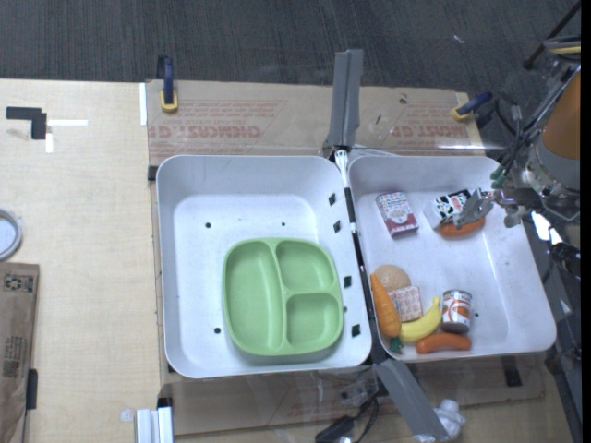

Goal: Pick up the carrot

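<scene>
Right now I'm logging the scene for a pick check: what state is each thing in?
Carrot: lying flat against the right bin's left wall, not gripped.
Banana: lying flat beside the can.
Can: upright.
Red carton: lying flat.
Green divided plate: right side up in the left bin.
Gripper: low over the far-right items.

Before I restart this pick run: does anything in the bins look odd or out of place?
Nothing spilled or damaged. The gripper sits at the right bin's far side by a black-and-white carton, far from the carrot at the near-left corner.
</scene>
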Robot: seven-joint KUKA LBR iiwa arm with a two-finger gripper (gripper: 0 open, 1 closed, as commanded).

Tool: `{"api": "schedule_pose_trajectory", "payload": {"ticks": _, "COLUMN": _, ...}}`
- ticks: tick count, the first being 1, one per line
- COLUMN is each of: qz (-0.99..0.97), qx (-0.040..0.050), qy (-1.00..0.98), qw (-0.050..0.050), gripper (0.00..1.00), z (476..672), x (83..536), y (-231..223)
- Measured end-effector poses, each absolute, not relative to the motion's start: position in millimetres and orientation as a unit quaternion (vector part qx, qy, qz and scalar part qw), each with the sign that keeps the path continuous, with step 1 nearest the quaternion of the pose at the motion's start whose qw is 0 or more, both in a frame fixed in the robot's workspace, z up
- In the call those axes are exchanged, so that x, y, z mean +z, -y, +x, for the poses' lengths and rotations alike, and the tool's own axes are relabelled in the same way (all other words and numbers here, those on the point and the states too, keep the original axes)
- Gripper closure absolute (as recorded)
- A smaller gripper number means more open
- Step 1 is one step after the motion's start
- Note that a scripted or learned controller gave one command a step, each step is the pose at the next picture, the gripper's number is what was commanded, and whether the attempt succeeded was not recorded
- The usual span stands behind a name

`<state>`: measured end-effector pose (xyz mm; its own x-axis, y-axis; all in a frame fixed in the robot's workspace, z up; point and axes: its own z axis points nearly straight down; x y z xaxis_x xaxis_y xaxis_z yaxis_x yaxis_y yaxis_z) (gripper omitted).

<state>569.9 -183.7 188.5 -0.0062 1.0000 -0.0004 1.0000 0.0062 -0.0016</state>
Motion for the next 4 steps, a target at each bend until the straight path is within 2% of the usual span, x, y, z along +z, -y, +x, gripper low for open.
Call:
{"api": "schedule_pose_trajectory", "payload": {"ticks": 1, "qz": -0.628, "qx": 0.0005, "qy": 0.778, "qw": 0.001, "gripper": 0.00, "z": 498.3, "x": 91.0, "y": 139.4}}
{"api": "schedule_pose_trajectory", "payload": {"ticks": 2, "qz": -0.642, "qx": 0.0004, "qy": 0.767, "qw": 0.000, "gripper": 0.00, "z": 498.4, "x": 91.4, "y": 137.8}}
{"api": "schedule_pose_trajectory", "payload": {"ticks": 3, "qz": -0.676, "qx": -0.0006, "qy": 0.737, "qw": -0.001, "gripper": 0.00, "z": 478.5, "x": 91.9, "y": 96.8}}
{"api": "schedule_pose_trajectory", "payload": {"ticks": 4, "qz": -0.678, "qx": -0.0006, "qy": 0.735, "qw": -0.001, "gripper": 1.00, "z": 479.0, "x": 100.6, "y": 98.0}}
